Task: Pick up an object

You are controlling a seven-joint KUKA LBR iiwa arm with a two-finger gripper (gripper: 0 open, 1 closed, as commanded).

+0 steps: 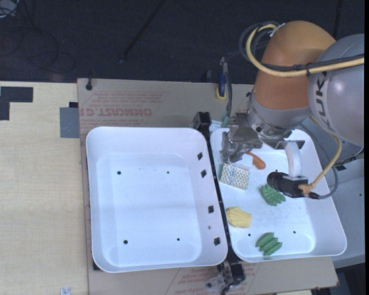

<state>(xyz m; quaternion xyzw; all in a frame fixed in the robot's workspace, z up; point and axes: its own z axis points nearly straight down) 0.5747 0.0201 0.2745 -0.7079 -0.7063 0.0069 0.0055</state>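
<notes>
Both bins (104,165) are white. The pad (235,176) is white with a dotted pattern, the carrot (256,161) orange, the banana (238,217) yellow, the pods (269,243) green.

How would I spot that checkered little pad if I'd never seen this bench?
Look in the right-hand bin, the one under the arm. Just below the gripper, near the bin's left wall, lies the pad. It is flat and patterned, unlike the yellow lump and the green pieces.
</notes>
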